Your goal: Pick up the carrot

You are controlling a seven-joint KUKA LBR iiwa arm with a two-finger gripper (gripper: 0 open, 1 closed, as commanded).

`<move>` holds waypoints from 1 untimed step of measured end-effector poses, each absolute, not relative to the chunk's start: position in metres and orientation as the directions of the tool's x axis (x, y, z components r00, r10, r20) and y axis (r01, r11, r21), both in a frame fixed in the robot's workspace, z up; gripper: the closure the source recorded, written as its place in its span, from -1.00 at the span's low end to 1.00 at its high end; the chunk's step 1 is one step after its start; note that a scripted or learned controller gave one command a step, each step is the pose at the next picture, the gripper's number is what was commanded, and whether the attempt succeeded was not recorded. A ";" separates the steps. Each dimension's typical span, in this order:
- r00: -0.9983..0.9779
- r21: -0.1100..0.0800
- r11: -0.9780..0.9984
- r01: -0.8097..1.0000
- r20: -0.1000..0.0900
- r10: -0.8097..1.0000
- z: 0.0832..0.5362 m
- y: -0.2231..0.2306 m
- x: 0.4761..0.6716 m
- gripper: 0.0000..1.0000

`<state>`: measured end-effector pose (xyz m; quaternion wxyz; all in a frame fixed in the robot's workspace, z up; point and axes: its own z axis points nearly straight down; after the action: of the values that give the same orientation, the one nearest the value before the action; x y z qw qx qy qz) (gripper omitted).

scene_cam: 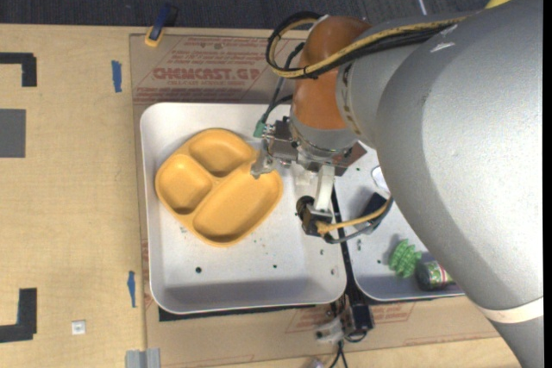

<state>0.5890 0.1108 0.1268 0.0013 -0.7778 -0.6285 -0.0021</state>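
My gripper (269, 156) hangs low over the left bin (172, 271), at the right rim of a yellow three-compartment plate (220, 185) that lies in the bin's left half. The grey wrist with its orange band (323, 95) sits directly above the gripper and covers the bin's upper right part. The thick grey arm (466, 142) hides most of the right bin (379, 284).
A green leafy toy (403, 257) and a small dark can with a red label (434, 274) lie near the right bin's front edge. Black and yellow cables (332, 224) loop below the wrist. Cardboard (69, 185) surrounds the bins.
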 end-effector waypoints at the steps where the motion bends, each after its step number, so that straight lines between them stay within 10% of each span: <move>1: 0.131 0.012 -0.131 0.991 0.010 0.991 0.115 0.115 0.580 -1.00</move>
<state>0.5804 0.1147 0.1149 -0.0009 -0.7520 -0.6591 -0.0077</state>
